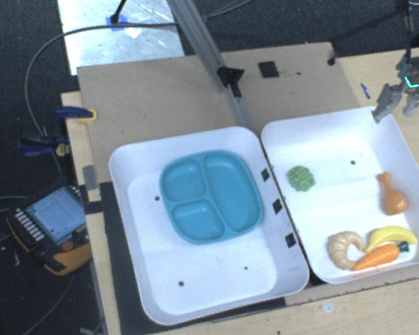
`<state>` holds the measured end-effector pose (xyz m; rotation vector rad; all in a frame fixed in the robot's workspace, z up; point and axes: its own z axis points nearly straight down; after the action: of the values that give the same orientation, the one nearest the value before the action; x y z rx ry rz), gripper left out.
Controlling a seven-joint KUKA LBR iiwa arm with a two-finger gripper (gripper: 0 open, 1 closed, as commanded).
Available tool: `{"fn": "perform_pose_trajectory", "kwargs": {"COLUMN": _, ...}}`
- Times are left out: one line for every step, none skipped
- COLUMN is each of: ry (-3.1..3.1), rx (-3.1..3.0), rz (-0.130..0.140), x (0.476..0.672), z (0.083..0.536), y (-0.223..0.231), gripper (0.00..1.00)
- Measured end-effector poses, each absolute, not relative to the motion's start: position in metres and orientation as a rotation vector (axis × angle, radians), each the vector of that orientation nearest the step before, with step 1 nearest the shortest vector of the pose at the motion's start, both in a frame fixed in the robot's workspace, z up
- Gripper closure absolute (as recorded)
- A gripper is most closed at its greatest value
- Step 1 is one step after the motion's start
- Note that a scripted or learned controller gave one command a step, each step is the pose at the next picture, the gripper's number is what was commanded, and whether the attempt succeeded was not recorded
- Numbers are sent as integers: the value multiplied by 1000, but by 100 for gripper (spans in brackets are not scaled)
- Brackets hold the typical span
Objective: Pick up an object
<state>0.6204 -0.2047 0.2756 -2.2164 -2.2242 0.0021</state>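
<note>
Picking up something here hasn't really been started yet, judging by where the two-finger gripper (396, 102) is parked: up by the far right corner of the right-hand shallow white bin (324, 139), with its fingers looking spread apart and nothing held between them. The easiest target is probably the small green knobbly ball (300, 178), since it's sat alone near the left wall with open floor all round. The orange pear-shaped toy (391, 194) is also well apart from the rest, though it's closer to the right rim. The cluster at the near right corner should be avoided: the yellow banana (390, 236), orange carrot (376, 257) and tan curled shrimp-like piece (345, 247) are touching and crowded against the wall. A straight-down approach would be best. The blue divided plate (210, 195) in the left-hand white bin (155, 291) isn't in the way.
</note>
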Motion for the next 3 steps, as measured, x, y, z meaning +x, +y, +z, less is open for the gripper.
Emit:
{"fn": "perform_pose_trajectory", "kwargs": {"ry": -2228, "rx": -2218, "rz": -1, "x": 621, "z": 278, "y": -205, "gripper": 0}}
{"fn": "perform_pose_trajectory", "kwargs": {"ry": -2229, "rx": -2215, "rz": 1, "x": 625, "z": 236, "y": -201, "gripper": 0}}
{"fn": "perform_pose_trajectory", "kwargs": {"ry": -2224, "rx": -2218, "rz": 2, "x": 632, "z": 178, "y": -206, "gripper": 0}}
